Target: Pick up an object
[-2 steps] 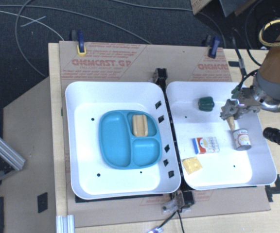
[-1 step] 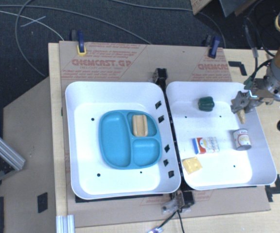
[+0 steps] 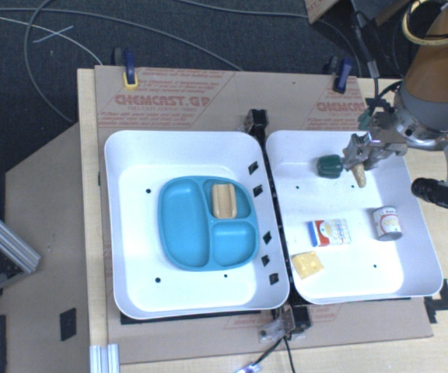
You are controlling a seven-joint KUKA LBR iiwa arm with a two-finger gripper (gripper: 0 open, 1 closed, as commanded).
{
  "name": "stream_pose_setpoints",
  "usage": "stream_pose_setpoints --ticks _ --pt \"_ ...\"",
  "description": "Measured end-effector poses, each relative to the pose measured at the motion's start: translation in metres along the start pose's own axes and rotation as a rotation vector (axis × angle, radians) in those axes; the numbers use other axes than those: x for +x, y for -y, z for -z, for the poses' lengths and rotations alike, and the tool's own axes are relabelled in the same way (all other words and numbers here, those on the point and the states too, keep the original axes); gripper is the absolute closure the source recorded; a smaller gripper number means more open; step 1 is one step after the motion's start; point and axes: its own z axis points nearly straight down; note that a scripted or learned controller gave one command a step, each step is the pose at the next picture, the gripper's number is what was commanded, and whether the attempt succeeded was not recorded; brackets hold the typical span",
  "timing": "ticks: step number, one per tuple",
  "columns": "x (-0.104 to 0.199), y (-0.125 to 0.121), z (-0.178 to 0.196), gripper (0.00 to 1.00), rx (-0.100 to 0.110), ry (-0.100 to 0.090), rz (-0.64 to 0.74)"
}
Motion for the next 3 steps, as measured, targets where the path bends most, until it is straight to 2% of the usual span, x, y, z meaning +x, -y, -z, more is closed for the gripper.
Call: stream_pose_setpoints --ticks 1,2,3 --pt "0.062 -0.016 -0.004 1.00 0.001 0.000 0.001" --pt "0.115 -0.017 -0.015 1.00 0.006 -0.001 0.000" --pt "0.172 -0.033 -0.027 1.00 0.002 0.000 -0.001"
